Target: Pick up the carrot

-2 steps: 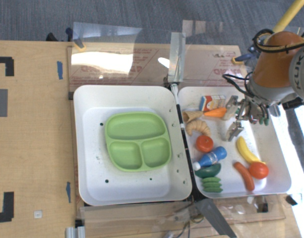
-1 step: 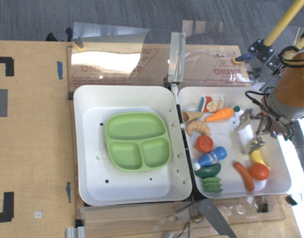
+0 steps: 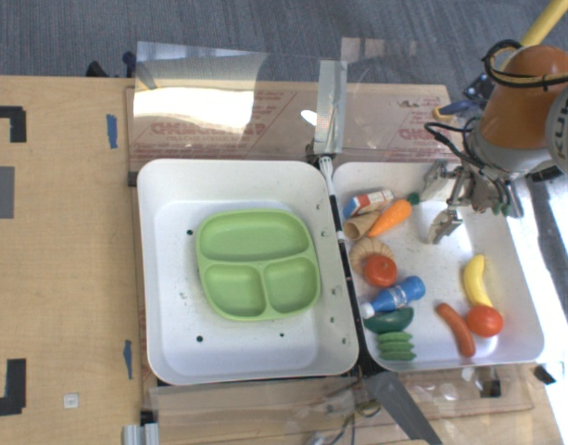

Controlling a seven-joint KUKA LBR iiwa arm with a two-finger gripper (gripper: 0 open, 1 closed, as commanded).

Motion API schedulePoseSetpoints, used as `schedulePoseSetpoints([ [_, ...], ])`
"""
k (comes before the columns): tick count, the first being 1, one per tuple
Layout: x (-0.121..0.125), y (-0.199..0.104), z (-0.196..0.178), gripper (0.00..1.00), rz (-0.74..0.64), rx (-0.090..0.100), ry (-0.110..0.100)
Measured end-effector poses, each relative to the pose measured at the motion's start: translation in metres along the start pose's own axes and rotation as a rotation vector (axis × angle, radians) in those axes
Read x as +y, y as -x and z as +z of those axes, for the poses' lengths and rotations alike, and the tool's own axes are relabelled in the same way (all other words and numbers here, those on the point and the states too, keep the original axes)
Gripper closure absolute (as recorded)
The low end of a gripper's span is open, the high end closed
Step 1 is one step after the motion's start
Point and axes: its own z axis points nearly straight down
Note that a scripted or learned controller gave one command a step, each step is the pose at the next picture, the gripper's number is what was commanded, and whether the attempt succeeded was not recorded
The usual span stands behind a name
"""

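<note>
The orange carrot with a green tip lies tilted near the back left of the right bin. It rests beside a small ice-cream cone and a white tube. My gripper hangs over the back middle of the right bin, to the right of the carrot and apart from it. Its fingers point down and stand slightly apart with nothing between them.
The left bin holds a green divided plate. The right bin also holds a tomato, a blue bottle, green vegetables, a banana, a sausage and a red ball.
</note>
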Motion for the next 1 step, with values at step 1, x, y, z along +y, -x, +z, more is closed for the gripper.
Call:
schedulePoseSetpoints([
  [1, 0.0702, -0.0063, 0.0009, 0.00, 0.149, 0.007, 0.000],
])
